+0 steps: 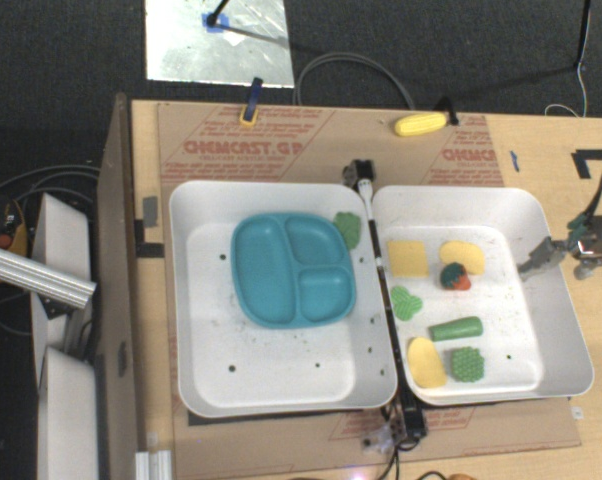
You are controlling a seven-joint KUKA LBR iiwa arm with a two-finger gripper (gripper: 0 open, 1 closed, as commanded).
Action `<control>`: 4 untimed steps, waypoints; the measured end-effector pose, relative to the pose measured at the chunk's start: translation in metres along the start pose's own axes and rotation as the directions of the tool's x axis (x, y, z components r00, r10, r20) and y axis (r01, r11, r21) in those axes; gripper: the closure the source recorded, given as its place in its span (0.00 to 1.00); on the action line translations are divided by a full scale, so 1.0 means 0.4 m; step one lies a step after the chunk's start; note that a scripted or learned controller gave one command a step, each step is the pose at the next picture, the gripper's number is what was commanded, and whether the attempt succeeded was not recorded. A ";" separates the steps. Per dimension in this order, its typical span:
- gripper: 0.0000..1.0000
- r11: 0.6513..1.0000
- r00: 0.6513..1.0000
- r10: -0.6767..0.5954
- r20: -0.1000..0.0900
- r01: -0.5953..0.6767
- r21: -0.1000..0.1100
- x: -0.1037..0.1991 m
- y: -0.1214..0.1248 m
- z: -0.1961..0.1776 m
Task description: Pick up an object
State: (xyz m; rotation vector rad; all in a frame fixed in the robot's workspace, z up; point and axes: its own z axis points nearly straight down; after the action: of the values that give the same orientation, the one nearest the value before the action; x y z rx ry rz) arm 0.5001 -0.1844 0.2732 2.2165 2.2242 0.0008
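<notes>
The right bin [541, 313] holds several toy items. A yellow square block [408, 258] lies next to a yellow-orange piece [464, 257], which touches a dark teal and red lump [454, 279]. Lower down are a green leafy piece [405, 304], a green cylinder [455, 329], a yellow oval [426, 361] and a green textured round piece [467, 365]. My gripper [579, 246] hangs at the right bin's right rim, apart from all the items and to the right of them.
The left bin [206, 368] bears a blue divided plate [292, 269] with a small green piece [348, 229] at its upper right corner. A yellow object [419, 124] lies on the cardboard behind the bins. Cables run at the back.
</notes>
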 end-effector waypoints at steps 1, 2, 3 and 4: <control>0.00 1.000 1.000 -0.005 -0.004 0.005 0.008 0.084 0.114 0.329; 0.00 1.000 1.000 -0.003 0.001 0.003 -0.002 0.093 0.227 0.478; 1.00 1.000 1.000 -0.001 0.000 0.001 -0.003 0.091 0.225 0.445; 1.00 1.000 1.000 -0.010 -0.003 0.010 -0.012 0.278 0.299 0.205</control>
State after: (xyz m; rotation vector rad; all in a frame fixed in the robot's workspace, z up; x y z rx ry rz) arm 0.6192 -0.0727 0.1912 2.2011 2.2303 0.0167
